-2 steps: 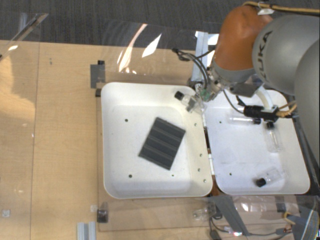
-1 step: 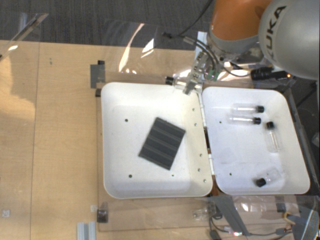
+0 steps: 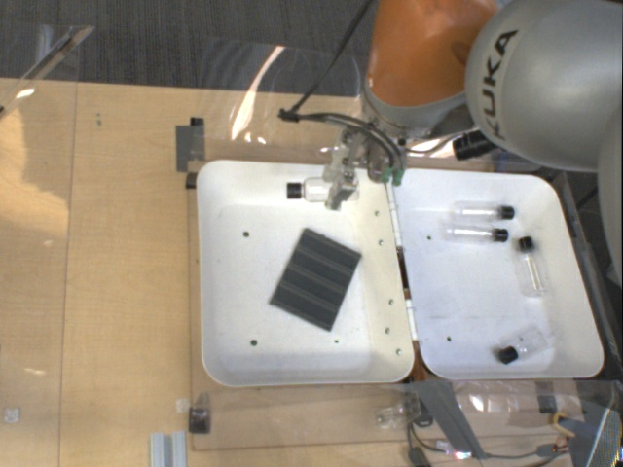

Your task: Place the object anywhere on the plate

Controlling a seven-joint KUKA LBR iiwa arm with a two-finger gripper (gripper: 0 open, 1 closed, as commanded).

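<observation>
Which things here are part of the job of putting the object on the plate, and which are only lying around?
Part of the job:
- small clear vial with black cap, lying by the gripper
- dark grey ribbed rectangular plate
- left white bin

Only lying around:
- four clear black-capped vials in the right white bin

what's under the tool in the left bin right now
A clear vial with a black cap lies at the tool, over the left bin floor, short of the dark ribbed plate. The tool covers the vial's right end.

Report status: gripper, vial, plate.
Gripper over left bin, at vial. Vial off the plate, near bin's back wall. Nothing on plate.
</observation>
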